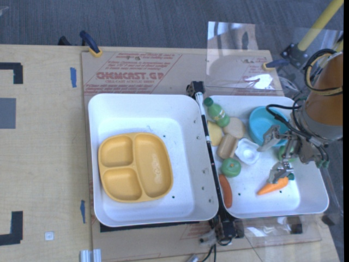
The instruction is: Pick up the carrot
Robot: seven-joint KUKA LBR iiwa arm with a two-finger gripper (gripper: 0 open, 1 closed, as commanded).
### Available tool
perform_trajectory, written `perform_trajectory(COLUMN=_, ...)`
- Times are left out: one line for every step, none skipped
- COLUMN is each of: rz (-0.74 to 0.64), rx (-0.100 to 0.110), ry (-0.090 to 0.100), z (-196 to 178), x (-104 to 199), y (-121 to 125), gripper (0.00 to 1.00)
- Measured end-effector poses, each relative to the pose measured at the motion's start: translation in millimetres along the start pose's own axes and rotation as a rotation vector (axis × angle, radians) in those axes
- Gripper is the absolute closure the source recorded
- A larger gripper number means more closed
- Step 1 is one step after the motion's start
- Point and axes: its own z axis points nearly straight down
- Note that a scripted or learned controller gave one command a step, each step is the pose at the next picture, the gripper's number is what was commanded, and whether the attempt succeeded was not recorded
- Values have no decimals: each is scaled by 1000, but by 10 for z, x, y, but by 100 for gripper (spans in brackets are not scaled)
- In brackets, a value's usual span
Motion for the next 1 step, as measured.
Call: perform_trajectory(rz=95, rx=1, ry=-6, z=980, x=281, y=-327, gripper=0)
